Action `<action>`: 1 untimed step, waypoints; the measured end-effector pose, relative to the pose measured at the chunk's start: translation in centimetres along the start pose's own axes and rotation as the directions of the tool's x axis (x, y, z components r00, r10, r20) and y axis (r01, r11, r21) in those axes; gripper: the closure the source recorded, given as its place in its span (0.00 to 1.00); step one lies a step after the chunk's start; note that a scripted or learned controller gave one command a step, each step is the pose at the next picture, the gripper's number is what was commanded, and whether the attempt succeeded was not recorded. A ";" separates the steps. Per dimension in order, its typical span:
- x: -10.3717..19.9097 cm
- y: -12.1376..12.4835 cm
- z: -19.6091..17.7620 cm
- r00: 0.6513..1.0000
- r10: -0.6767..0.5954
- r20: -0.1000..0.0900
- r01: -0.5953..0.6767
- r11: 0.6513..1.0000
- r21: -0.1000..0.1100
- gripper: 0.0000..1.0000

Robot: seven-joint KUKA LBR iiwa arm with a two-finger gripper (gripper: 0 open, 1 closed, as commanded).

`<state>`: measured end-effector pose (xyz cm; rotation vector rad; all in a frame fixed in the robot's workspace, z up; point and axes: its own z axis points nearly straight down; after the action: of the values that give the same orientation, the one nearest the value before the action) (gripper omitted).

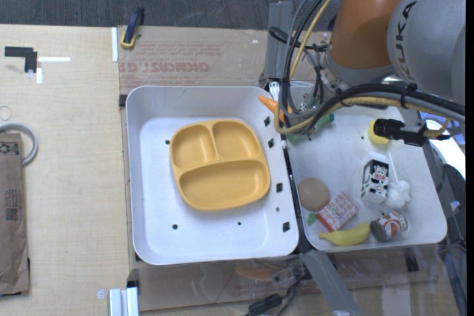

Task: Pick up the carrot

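Observation:
The carrot (268, 103) shows as a small orange piece at the far end of the wall between the two bins, partly hidden by cables. My gripper (295, 112) hangs right beside it at the far left corner of the right bin (437, 233), under the orange wrist band and a tangle of yellow and black cables. Whether the carrot is between the fingers cannot be made out.
The left bin (148, 233) holds a yellow divided plate (220, 164). In the right bin lie a tan bun (313, 194), a red and white box (339, 211), a banana (346, 235), a cow-print carton (375, 180), a white lump (399, 194) and a grey and red toy (389, 226).

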<state>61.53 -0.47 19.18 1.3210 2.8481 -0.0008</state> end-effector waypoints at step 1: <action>0.0 0.0 0.0 1.000 0.001 0.000 -0.001 1.000 0.001 0.00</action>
<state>61.51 -0.53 19.15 1.3220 2.8483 -0.0019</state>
